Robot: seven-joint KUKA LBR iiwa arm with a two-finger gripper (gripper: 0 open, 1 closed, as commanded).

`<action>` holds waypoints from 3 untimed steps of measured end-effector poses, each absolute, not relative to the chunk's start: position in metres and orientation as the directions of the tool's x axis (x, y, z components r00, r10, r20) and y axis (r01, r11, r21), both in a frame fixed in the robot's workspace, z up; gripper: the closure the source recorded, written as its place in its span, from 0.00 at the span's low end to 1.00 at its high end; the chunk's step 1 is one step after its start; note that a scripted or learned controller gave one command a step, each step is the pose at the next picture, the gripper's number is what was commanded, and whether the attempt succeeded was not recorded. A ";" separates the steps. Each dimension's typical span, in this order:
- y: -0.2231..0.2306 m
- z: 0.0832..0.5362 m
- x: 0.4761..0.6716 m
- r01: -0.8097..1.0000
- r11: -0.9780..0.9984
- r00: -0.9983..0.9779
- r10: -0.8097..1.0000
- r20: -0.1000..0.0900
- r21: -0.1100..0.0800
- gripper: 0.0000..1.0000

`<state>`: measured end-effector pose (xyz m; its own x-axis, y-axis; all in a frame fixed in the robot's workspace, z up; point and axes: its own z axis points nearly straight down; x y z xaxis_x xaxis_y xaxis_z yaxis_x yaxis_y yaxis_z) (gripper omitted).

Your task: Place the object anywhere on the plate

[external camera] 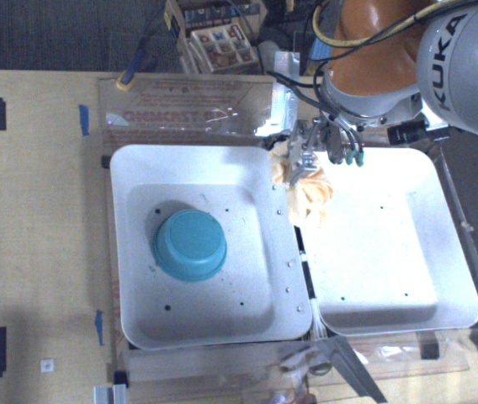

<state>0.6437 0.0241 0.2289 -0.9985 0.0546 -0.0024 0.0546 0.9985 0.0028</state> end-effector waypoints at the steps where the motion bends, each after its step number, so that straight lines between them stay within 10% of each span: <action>1: 0.080 0.232 0.635 0.000 1.000 -1.000 0.000 0.000 0.002 1.00; 3: 0.186 0.221 0.634 -0.002 1.000 -1.000 -0.002 -0.003 0.003 1.00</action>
<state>0.6338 0.1865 0.2215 -1.0000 -0.0018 -0.0025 -0.0018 1.0000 0.0030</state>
